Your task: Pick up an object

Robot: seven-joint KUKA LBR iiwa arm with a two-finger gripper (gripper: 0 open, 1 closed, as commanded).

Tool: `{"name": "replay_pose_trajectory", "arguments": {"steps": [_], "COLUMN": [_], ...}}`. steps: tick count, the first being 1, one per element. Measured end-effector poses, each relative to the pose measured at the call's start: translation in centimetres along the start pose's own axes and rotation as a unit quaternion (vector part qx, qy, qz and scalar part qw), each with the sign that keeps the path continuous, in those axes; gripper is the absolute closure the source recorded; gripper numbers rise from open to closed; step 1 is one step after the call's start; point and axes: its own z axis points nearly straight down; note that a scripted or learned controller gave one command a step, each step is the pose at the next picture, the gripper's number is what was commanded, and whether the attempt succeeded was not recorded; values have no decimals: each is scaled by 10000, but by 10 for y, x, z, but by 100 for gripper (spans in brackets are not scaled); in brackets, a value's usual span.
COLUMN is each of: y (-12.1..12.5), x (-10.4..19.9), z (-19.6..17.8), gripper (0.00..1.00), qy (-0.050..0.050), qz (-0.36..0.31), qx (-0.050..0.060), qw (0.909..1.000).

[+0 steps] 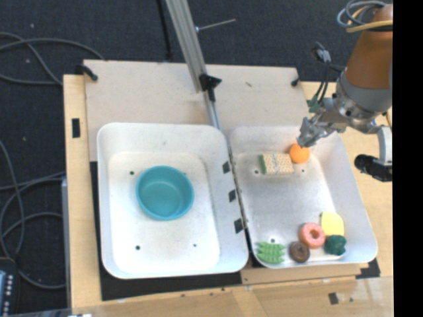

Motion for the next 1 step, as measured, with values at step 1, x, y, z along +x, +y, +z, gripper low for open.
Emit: {"name": "replay_pose_trajectory", "arguments": {"steps": [1], "y": [-20], "x": [39], "z": [3], "gripper": [100], "qy": [0], "qz": [8], "qx": [15], "qw": [10000]}}
